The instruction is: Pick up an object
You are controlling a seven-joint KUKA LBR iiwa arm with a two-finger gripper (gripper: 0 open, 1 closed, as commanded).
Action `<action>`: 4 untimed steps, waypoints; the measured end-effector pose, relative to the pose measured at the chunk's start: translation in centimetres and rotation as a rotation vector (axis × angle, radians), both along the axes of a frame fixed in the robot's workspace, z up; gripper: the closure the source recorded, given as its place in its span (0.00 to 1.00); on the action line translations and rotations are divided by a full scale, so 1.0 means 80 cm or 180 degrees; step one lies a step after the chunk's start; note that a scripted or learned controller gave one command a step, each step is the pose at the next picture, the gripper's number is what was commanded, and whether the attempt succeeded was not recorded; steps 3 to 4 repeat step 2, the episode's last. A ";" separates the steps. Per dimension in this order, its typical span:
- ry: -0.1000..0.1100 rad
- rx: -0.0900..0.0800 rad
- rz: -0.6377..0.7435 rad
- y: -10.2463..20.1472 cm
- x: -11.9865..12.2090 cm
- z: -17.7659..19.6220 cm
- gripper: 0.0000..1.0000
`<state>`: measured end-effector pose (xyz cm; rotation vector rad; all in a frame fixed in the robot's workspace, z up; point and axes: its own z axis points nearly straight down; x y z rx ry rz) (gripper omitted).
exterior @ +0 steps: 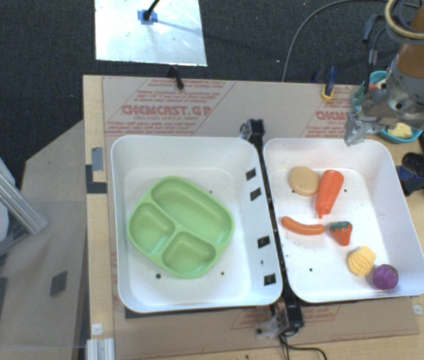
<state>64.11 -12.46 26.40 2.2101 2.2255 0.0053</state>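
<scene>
The right bin (399,223) holds several toy foods. A tan round piece (302,180) lies next to an orange carrot (329,192). Below them are an orange sausage (302,226) and a small red piece with a green top (340,232). A yellow corn piece (361,260) and a purple ball (383,277) sit near the front right corner. My gripper (356,130) hangs over the bin's far rim, up and right of the carrot, with nothing seen in it.
The left bin (133,160) holds a green divided plate (180,226). A black hinge strip (266,201) runs between the bins. Cables and clamps (422,167) crowd the bench to the right of the right bin.
</scene>
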 end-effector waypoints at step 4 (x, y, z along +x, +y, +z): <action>-0.0009 -0.0008 0.0012 -0.013 0.017 0.251 1.00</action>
